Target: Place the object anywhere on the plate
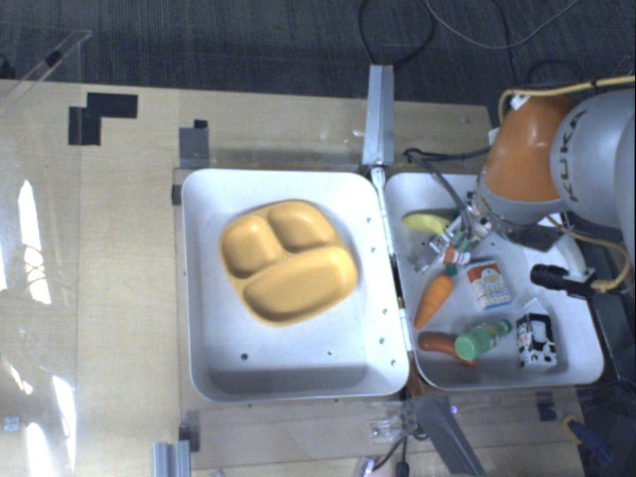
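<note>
Gripper point(449, 246) — jaw state indiscernible — among banana point(424, 223), carrot point(433, 299), carton point(489, 285), green bottle point(481, 339); yellow plate point(287, 260) apart.

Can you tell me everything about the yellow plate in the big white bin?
The yellow plate is a rounded, smooth, plastic-looking plate split into three compartments: two small ones at the far side and one long one nearer the camera. It lies flat in the middle of the left bin, turned a little askew, touching only the bin's floor. All three compartments are bare. The carrot and other toys sit in the right bin, apart from it.
</note>
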Available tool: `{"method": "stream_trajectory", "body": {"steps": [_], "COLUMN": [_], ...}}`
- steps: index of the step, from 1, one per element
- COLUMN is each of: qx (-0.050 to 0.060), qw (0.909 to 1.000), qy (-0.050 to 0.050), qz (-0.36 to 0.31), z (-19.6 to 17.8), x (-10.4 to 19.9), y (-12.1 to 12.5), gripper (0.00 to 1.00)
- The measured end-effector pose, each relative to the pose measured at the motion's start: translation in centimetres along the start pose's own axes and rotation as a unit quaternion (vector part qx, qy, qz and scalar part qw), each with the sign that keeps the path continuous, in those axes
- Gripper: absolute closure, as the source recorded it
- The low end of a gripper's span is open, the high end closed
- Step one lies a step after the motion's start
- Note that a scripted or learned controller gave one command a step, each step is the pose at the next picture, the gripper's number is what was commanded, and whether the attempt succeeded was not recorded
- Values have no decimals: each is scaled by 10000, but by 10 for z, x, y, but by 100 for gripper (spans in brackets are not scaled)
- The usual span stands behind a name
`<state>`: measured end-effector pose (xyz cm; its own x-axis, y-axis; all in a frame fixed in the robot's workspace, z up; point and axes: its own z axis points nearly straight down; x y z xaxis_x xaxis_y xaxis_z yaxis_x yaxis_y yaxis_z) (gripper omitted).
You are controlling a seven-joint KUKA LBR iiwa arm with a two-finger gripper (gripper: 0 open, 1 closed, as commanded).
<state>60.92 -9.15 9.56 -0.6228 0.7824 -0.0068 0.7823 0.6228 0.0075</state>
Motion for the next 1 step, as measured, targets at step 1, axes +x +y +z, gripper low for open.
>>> {"method": "stream_trajectory", "body": {"steps": [1], "qx": [-28], "qw": [10000], "qy": [-42], "qz": [-5], "z": [-13], "x": [-3], "y": [1], "gripper": [100]}}
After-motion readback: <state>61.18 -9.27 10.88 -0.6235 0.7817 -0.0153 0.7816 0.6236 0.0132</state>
